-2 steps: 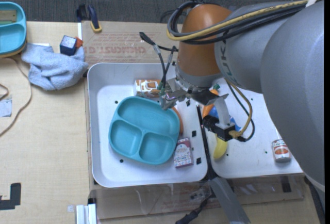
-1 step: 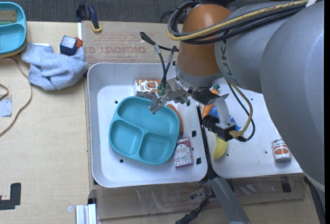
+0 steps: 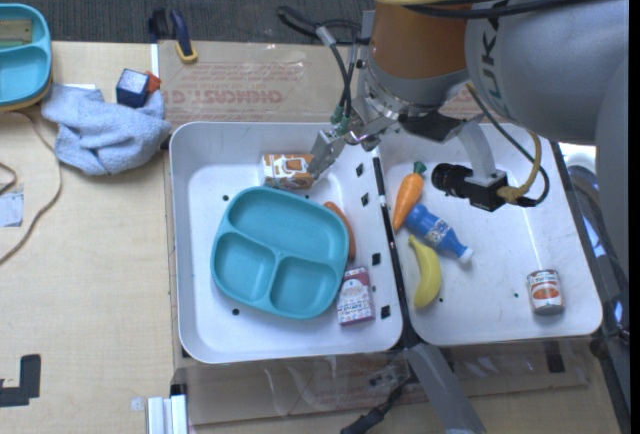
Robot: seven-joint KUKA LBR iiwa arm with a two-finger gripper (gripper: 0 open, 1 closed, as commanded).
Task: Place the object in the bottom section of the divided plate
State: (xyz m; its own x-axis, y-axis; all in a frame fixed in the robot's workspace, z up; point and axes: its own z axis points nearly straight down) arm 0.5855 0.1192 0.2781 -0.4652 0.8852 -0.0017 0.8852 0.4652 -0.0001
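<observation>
Fingers (image 3: 322,158) touch the small carton (image 3: 285,171) behind the divided plate (image 3: 280,254).

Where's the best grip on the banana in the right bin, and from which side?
Grip the banana across its middle, coming straight down from above. It lies flat on the bin floor, long axis running top to bottom in the camera view, so set the fingers across the narrow width. The blue bottle sits close at its upper end; stay lower.
</observation>
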